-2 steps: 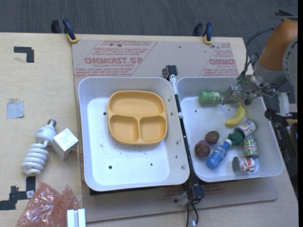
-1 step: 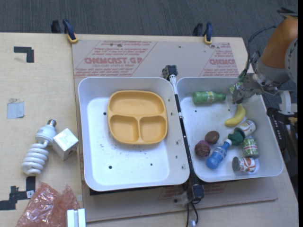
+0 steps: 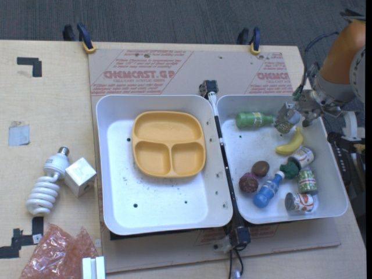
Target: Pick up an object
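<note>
My gripper hangs low over the back part of the right bin, reaching in from the right. It sits just right of a green bottle lying on its side and just above a yellow banana. Nearer the front lie a brown round thing, a dark red ball, a blue bottle, a small green-capped bottle and two cans. I see nothing held.
The left bin holds a yellow divided tray. On the bench to the left lie a spiral light bulb, a white cube and a crinkled red bag.
</note>
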{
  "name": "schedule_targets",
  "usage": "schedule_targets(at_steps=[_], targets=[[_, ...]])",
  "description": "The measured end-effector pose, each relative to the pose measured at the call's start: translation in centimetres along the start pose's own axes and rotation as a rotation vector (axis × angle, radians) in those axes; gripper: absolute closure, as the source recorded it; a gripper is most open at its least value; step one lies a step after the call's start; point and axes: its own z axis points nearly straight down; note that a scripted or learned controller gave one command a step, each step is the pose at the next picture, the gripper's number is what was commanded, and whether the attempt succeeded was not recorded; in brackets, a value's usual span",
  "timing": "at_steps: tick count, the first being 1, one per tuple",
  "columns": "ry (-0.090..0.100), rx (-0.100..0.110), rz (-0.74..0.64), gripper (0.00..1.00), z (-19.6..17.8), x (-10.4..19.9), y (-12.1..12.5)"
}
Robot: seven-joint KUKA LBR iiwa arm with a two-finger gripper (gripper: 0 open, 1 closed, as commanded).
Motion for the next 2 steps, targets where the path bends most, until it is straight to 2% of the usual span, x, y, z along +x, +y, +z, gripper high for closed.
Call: schedule_targets(at_steps=[1,2], targets=[[-0.002,-0.002,-0.002,1.0,-1.0,0.0,0.1],[-0.002,-0.006,0.006,1.0,-11.4,6.5,0.0]])
